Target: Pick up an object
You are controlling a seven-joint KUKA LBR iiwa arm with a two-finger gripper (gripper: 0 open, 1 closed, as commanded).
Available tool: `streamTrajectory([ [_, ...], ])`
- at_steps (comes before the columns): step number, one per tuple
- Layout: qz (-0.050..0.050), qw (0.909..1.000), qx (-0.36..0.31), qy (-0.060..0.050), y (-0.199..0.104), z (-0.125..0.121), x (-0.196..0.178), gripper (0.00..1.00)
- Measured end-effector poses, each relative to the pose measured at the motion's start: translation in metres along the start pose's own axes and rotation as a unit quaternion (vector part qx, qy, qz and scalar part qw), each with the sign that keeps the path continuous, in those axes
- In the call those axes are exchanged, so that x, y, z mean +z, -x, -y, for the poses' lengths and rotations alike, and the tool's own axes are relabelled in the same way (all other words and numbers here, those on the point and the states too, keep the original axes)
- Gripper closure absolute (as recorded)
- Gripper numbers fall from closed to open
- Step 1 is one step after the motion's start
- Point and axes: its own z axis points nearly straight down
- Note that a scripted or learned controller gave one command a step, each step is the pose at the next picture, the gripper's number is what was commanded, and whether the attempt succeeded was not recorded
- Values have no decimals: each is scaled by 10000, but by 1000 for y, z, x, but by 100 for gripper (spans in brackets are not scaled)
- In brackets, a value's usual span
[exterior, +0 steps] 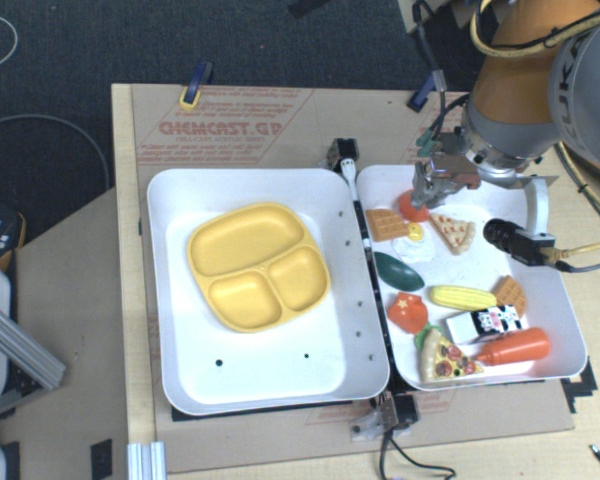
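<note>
Claw [432, 190] hovering over red piece [414, 207] just beside toast [387, 224]; finger state impossible to tell. Risking nudging toast, slipping off, closing on nothing.

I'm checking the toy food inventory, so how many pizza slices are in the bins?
2. One pizza slice lies near the right bin's far end beside the gripper; another pizza slice lies at its near edge. More may be hidden beneath the arm.

bright, even overhead light | soft short shadows | mild white-bin glare — focus slightly soft
</note>
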Motion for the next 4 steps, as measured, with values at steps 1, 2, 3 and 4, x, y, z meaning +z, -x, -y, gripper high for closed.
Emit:
streamTrajectory([
  [1,0,10000,1,-6,-44,-35,17,100],
  [2,4,10000,20,-16,-52,-35,19,100],
  [3,2,10000,24,-4,-52,-41,-2,100],
  [4,2,10000,27,-35,-53,-35,-1,100],
])
